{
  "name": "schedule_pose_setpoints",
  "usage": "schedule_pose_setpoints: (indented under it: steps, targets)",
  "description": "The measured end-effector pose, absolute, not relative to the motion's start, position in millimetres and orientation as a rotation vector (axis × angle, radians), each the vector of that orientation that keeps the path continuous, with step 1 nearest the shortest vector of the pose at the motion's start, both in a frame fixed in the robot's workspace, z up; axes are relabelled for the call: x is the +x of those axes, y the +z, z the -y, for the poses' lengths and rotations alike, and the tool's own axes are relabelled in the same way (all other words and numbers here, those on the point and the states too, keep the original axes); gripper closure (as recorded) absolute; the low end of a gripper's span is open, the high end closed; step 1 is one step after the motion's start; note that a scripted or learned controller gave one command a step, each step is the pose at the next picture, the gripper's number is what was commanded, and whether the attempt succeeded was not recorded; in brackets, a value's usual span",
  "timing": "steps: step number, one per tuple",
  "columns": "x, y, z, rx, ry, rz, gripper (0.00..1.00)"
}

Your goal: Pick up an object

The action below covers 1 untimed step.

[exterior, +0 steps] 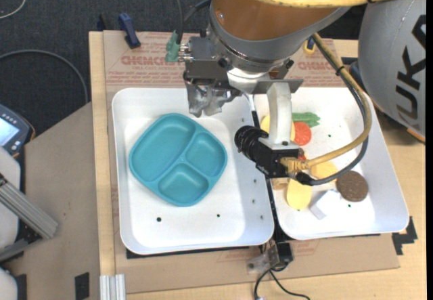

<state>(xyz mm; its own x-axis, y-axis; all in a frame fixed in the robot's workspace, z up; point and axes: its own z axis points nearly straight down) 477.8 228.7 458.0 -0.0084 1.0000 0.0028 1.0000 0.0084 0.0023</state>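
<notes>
- From where I stand the arm (284, 1) reaches in from the right, its orange band looming over the top of both bins.
- The gripper (206, 103) hangs over the upper edge of the left bin (135, 210), just above the teal plate.
- I cannot tell how the claw stands; the metal parts there blur together and I see nothing between them.
- The teal divided plate (178, 158) lies flat in the left bin, turned at a slant, three compartments facing up.
- The right bin (379, 204) holds a small heap of toy food: a red piece (302, 133) beside a green leafy piece (306, 118), a yellow piece (298, 194) lower down, and a brown round cookie-like disc (352, 185) near the right wall.
- A small white block (319, 205) lies just beside the yellow piece.
- A white upright part (280, 116) and a black fitting (260, 148) with a yellow cable (342, 150) hang over the seam between the bins, covering part of the food.
- Both bins sit on a brown cardboard sheet (108, 89).
</notes>
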Motion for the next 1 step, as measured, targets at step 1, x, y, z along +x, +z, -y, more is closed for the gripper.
schedule_pose_setpoints:
  steps: [1]
  targets:
    - [535.0,374.9,-206.4,-2.225,0.015,2.214,1.00]
